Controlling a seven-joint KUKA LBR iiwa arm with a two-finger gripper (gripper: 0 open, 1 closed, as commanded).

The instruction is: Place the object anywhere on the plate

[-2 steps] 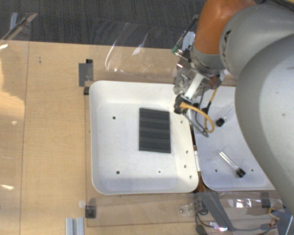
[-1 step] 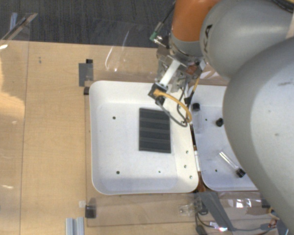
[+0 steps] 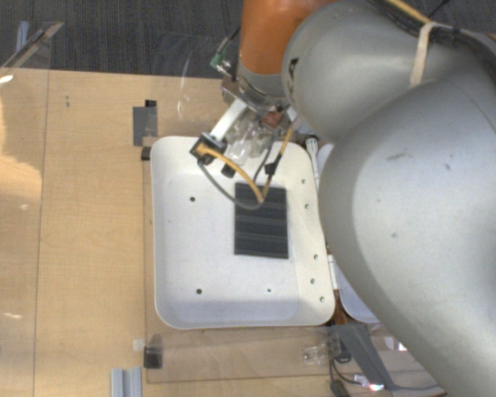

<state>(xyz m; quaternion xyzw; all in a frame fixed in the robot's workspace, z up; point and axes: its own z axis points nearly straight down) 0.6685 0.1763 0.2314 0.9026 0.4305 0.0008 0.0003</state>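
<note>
A dark grey ribbed rectangular slab [image 3: 262, 220] lies flat in the left white bin [image 3: 190, 255], right of the bin's middle. My gripper [image 3: 231, 145] hangs over the bin's far edge, just up and left of the slab's far end. A yellow cable loops from the gripper down across the slab's top edge. I cannot make out anything held in the gripper. The grey arm with its orange band [image 3: 269, 23] comes in from the upper right and covers most of the right bin.
The left bin's floor shows a few small dark dots near its corners. A black clamp [image 3: 145, 122] stands on the wooden bench beyond the bin's far left corner, and another [image 3: 153, 355] sits near its front left corner.
</note>
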